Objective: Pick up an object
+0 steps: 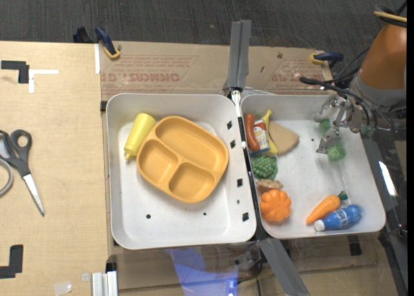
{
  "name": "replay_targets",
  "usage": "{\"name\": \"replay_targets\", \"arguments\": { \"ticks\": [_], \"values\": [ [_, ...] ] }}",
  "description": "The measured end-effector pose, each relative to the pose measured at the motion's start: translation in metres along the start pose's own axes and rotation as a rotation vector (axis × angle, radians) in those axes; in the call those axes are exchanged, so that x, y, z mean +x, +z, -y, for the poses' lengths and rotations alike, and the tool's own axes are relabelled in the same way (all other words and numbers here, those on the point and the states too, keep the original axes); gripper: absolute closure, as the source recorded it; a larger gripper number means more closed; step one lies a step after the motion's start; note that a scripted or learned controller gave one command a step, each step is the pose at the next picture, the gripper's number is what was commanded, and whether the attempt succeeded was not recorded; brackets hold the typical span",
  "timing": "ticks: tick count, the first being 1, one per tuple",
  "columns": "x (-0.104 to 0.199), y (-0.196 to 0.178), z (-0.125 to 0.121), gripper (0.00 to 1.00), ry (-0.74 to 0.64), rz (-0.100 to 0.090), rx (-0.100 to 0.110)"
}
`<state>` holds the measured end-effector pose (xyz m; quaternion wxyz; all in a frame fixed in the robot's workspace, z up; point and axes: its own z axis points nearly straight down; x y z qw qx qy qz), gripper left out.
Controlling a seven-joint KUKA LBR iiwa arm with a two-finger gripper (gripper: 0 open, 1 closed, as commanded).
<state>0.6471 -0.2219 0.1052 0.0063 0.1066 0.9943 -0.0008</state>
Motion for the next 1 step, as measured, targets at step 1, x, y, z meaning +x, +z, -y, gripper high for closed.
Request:
{"name": "replay_targets", "arguments": {
  "ticks": [1],
  "values": [
    [-0.0018, -0.0111, -0.0002, 1.00, -0.001, 0.007, 0.001]
  ]
}}
